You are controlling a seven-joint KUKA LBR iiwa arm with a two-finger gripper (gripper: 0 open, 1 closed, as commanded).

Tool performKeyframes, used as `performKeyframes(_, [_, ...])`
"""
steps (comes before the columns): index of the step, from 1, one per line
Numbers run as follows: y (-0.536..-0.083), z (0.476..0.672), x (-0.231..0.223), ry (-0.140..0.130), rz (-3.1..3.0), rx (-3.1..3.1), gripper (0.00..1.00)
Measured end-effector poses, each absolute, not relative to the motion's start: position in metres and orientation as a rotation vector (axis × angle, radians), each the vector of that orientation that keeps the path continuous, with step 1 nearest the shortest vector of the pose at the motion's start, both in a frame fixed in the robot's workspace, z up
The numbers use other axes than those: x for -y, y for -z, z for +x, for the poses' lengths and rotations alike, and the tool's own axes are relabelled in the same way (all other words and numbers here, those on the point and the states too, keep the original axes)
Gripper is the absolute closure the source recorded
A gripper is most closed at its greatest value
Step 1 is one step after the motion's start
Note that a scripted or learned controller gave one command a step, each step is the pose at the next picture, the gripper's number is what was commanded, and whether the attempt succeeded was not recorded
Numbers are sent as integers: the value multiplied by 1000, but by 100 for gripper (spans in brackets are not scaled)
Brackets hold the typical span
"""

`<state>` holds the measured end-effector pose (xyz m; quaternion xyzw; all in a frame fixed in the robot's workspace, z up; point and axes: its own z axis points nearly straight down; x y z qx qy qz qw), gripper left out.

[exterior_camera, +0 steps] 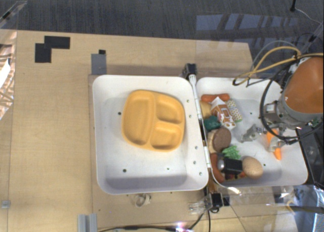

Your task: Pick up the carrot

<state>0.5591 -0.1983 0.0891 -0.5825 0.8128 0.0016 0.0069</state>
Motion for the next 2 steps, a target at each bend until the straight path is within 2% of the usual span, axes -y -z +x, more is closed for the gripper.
performKeyframes(1, [-103, 564, 200, 14, -1814, -2536, 100])
performKeyframes(2, [-102, 563, 199, 12, -1815, -2536, 0])
